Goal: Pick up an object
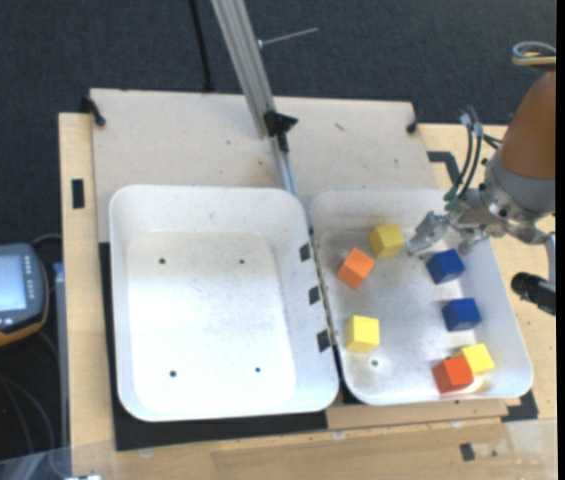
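Arm comes in from the right, gripper (pixel 430 236) low over the right bin (pixel 402 388), near its back. Fingers look slightly spread, nothing between them. Yellow cube (pixel 387 239) just left of the tips, blue cube (pixel 445 265) just below-right. Orange cube (pixel 356 266) close to the yellow one. Further forward: another yellow cube (pixel 362 332), second blue cube (pixel 461 313), red cube (pixel 453 373) touching a small yellow cube (pixel 479 358). Left bin (pixel 127 268) beside.

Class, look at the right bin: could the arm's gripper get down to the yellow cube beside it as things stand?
Probably yes. The gripper hovers just right of the yellow cube, which stands apart from the orange cube, with nothing on top of it.
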{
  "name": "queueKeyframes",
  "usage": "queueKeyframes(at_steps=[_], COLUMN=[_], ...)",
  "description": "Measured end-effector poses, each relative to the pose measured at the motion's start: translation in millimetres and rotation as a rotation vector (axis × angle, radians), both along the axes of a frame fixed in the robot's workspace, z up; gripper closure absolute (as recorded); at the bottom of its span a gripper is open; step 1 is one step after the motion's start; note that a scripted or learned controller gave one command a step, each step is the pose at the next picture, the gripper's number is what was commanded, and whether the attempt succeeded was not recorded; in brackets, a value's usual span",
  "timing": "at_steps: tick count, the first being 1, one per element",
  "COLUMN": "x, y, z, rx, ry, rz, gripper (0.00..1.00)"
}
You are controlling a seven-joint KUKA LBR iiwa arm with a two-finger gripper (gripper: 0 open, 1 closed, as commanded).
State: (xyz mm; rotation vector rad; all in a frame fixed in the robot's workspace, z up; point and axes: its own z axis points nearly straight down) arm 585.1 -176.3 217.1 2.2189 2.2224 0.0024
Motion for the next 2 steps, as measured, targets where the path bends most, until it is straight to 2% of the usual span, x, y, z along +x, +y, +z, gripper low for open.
queueKeyframes(at_steps=[1,2], x=[71,95], y=[-17,2], z=[4,-101], rx=[-0.002,-0.001], ry=[-0.004,0.006], rz=[0.004,0.002], gripper=[0.0,0.0])
